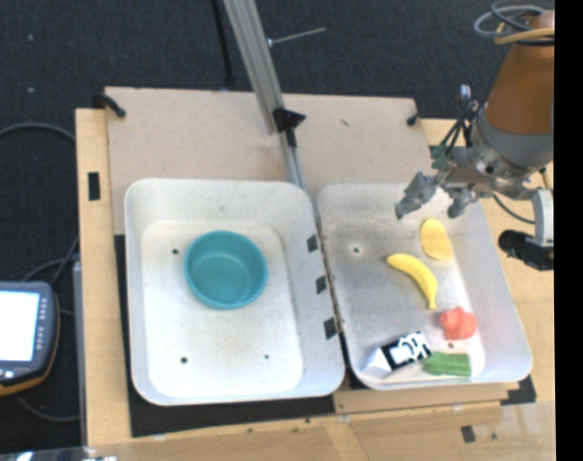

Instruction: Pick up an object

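— White right bin [497, 286]: what is lying in it?

— Yellow banana [415, 278] is lying mid-bin, a yellow lemon-like piece [436, 239] just above it, a red piece [457, 324] below it, a green piece [449, 364] and a black-and-white carton [404, 351] sitting at the near edge; its print is too small to read.

— And the left bin [142, 257]?

— Teal bowl [226, 269] is sitting alone there.

— Arm?

— Reaching in from the right, the gripper [435, 198] is hovering over the right bin's far edge, fingers spread, pinching nothing, just beside the lemon-like piece.
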Available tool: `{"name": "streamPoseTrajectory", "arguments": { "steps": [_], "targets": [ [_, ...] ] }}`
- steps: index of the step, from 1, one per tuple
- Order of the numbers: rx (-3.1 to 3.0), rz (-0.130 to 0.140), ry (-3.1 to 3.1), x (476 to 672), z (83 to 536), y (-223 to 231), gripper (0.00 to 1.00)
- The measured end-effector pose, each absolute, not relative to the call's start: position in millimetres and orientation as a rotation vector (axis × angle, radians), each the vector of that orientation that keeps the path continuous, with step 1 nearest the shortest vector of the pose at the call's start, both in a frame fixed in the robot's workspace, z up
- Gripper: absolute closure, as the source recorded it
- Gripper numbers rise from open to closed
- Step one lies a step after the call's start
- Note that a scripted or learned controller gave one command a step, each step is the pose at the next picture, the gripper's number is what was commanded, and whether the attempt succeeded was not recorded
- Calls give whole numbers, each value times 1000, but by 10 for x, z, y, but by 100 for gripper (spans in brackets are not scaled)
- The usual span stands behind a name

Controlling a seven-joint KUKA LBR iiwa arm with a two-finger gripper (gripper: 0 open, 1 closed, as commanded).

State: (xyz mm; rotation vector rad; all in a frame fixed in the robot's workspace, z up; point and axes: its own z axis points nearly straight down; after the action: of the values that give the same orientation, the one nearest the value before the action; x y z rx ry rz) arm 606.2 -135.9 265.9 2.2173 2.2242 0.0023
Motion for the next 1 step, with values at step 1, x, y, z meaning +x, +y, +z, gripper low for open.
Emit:
{"name": "streamPoseTrajectory", "arguments": {
  "steps": [1],
  "targets": [
    [2218, 3, 2224, 6063, 2659, -1357, 0]
  ]
}}
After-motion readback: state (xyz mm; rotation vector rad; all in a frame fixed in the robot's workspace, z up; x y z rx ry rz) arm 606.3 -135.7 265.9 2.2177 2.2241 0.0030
